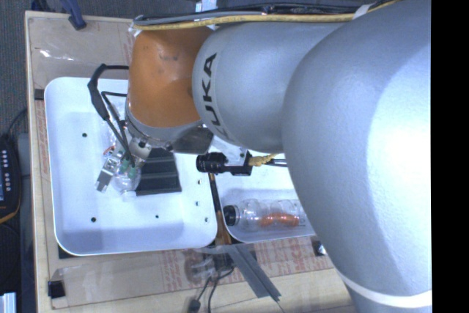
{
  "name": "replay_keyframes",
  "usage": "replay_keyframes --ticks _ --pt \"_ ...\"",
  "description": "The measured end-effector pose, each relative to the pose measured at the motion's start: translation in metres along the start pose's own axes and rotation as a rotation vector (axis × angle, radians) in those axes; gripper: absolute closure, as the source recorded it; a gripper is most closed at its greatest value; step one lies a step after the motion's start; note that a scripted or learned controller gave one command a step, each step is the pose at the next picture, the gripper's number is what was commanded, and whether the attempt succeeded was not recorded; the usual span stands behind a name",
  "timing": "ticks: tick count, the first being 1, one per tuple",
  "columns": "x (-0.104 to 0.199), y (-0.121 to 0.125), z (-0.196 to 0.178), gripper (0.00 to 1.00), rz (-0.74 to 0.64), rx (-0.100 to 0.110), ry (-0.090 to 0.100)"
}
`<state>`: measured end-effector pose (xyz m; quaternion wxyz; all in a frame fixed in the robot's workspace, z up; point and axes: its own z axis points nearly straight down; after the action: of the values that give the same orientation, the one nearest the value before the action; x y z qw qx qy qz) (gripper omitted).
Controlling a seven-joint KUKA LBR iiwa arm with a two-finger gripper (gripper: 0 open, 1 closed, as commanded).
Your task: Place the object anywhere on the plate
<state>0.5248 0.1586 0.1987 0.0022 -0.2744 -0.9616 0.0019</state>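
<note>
My gripper (111, 176) hangs low over the middle of the left white bin (73, 216), below the orange band (165, 77) of the arm. Its black body (157, 174) and some cables sit just right of the tip. A small clear, greenish piece shows at the tip, too blurred to tell what it is or whether it is held. In the right bin (242, 237) lies a clear plastic bottle (267, 216) on its side, with a black cap toward the left and something orange inside. The arm's grey bulk hides most of that bin.
The left bin's bare white floor spreads left of and in front of the gripper, with a few small dark holes. A wooden bench edge (37, 48) frames the bins. A black bracket (223, 165) sticks out between the two bins.
</note>
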Motion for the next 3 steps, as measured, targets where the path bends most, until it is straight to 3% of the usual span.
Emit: replay_keyframes --ticks 1,2,3 --pt "0.023 -0.046 0.044 0.00 -0.161 -0.003 -0.001" --pt "0.036 -0.030 0.081 0.00 -0.121 -0.002 0.000" --pt "-0.011 -0.017 0.075 0.00 -0.171 -0.001 0.001"
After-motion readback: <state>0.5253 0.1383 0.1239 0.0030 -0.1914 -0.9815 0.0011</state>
